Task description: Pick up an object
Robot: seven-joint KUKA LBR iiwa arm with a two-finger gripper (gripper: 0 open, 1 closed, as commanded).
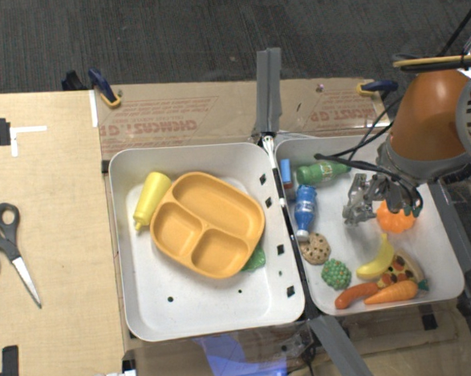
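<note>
My gripper [372,204] hangs low over the right bin [444,233], near its middle. An orange fruit [397,220] lies just to its right, partly hidden by the wrist's dark parts. Whether the gripper touches the fruit is unclear. To the left are a green bottle [321,171] and a blue bottle [304,206]. Nearer the front lie a cookie [315,249], a green knobbly ball [336,274], a banana [377,259], a pizza slice [402,268], a carrot [392,293] and a red sausage [354,295].
The left bin [147,310] holds an orange divided tray [207,223], a yellow bottle [150,199] at its upper left and a green item [255,260] poking out from under it. Scissors [10,247] lie on the wooden bench at the left. Cables hang by the arm.
</note>
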